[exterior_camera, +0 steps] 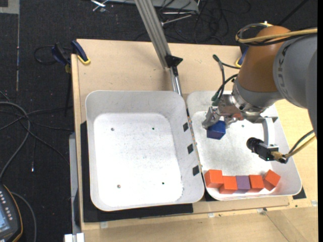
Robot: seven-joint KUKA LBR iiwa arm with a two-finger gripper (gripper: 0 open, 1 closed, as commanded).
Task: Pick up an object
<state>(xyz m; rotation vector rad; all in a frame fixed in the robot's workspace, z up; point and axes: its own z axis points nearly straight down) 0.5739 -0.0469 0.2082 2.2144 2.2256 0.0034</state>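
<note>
A: Left bin (96, 105) first. White, shallow, speckled floor. No bearing on the pick

B: Noted. Moving right?

A: Right bin (291, 184). Blue block (217, 130) in its upper-left part, near the wall next to the left bin. Gripper (216, 119) directly over it, touching it or very nearly so from this angle

B: Grasping it?

A: Cannot tell whether the gripper is released or clenched. Its body hides the top of the block. Cannot tell either whether the block rests on the bin floor or hangs just above it

B: How would the block handle?

A: My judgement only: a small hard cube, probably light, stiff, not fragile. The flat coloured faces may be a little slick. Best taken on two opposite flat sides, centred, not across the corners. It looks turned at an angle to the bin walls, so the wrist would need to match that turn

B: Further right?

A: A row along the near wall: orange block (214, 177), a second orange one beside it, purple block (243, 183), then two more orange, the last one (272, 179) tilted. All touching their neighbours, well apart from the blue block. Packed like that, they look harder to take. Arm (298, 59) enters from the right
</note>
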